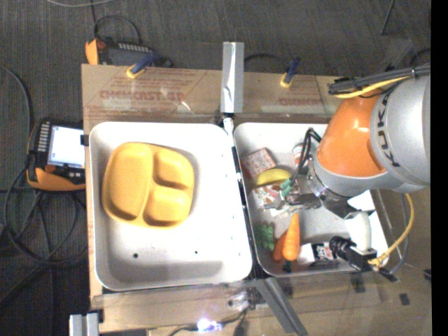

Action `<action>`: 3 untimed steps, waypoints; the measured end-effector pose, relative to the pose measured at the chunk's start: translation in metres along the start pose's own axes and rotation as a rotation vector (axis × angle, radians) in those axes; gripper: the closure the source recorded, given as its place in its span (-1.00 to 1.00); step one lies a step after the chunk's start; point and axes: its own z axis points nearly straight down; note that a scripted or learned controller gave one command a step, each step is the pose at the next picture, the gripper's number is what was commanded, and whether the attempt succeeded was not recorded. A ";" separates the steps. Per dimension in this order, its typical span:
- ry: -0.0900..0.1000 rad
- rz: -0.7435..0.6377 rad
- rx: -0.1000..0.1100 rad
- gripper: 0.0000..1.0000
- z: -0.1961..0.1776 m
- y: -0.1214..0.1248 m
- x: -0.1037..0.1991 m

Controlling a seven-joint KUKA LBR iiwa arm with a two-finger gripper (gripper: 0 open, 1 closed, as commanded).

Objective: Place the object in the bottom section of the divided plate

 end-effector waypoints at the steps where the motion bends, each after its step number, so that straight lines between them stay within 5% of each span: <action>1: -0.004 -0.005 0.001 1.00 -0.017 0.028 0.113; 2: -0.008 -0.095 0.001 1.00 0.000 0.023 0.089; 3: -0.005 -0.198 0.002 1.00 0.001 0.075 0.139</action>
